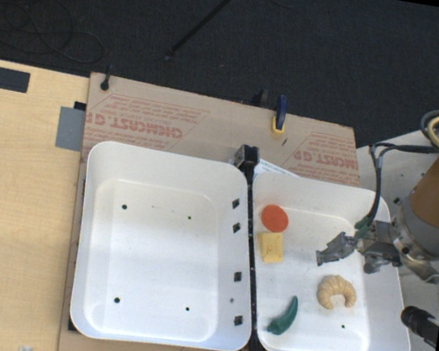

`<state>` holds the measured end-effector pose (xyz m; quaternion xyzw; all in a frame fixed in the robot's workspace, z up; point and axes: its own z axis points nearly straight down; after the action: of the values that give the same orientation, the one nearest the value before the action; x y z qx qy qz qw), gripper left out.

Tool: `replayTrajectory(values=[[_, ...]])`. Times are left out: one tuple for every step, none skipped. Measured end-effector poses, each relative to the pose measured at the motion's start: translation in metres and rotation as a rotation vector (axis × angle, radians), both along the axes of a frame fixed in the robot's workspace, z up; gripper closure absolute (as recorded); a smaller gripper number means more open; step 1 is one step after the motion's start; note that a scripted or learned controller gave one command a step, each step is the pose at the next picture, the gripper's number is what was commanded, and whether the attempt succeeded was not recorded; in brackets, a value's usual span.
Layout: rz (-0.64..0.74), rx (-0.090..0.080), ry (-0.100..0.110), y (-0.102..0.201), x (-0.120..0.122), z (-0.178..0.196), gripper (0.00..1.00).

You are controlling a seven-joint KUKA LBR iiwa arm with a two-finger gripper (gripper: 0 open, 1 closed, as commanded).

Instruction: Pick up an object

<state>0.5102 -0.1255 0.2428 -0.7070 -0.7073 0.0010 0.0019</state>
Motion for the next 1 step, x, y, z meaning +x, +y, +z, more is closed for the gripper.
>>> replayTrajectory(values=[[0.003, 0.001, 0.004, 0.0377, 0.0525, -0.0954, 0.0]])
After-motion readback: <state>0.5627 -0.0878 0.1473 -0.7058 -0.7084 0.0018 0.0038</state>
